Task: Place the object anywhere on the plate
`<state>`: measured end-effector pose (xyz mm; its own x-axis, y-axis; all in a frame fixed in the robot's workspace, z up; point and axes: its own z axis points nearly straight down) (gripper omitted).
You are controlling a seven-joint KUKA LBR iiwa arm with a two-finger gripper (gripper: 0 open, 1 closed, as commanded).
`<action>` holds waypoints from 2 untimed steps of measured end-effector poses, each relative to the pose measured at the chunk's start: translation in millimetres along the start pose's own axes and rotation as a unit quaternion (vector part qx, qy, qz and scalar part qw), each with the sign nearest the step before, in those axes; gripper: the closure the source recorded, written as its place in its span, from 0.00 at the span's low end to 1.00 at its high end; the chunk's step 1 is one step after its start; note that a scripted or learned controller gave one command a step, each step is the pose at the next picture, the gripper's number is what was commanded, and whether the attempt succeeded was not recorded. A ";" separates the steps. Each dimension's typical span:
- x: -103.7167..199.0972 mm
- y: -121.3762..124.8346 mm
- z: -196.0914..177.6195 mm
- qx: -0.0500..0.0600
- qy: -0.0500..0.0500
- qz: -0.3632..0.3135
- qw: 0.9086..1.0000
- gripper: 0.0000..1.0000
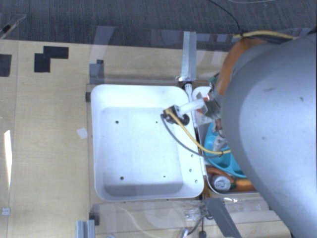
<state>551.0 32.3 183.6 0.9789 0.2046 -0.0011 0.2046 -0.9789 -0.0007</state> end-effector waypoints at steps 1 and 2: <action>19.4 -57.0 -86.1 -0.001 0.004 -0.025 1.000 0.00; -43.7 -33.0 -235.4 -0.002 0.006 0.002 1.000 0.00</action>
<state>501.7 55.6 419.1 0.9794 0.2016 0.0110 0.2016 -0.9795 0.0030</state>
